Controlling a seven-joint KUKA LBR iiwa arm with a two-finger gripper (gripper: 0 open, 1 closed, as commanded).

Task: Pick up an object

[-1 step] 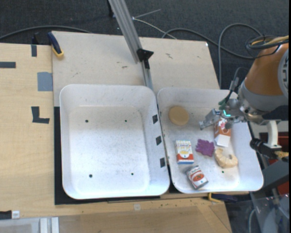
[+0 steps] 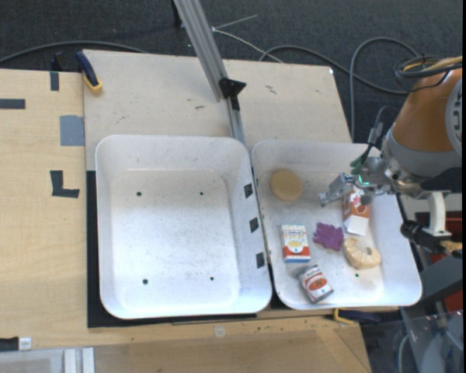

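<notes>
The right bin [image 2: 396,286] holds several small objects. A round tan disc [image 2: 286,185] lies near its back left. A small white and orange box [image 2: 295,243] sits in the middle, with a purple piece [image 2: 328,236] to its right. A red and white can [image 2: 317,284] lies near the front. A tan bread-like piece [image 2: 362,256] rests at the right. A red and white packet [image 2: 357,214] lies just under my gripper [image 2: 348,190], which hangs low over the bin's right half, partly covering the packet's top.
The left bin [image 2: 109,208] stands beside the right one, sharing a middle wall. A slanted metal pole [image 2: 206,45] crosses the bench behind the bins. Cables lie on the dark floor at the back right.
</notes>
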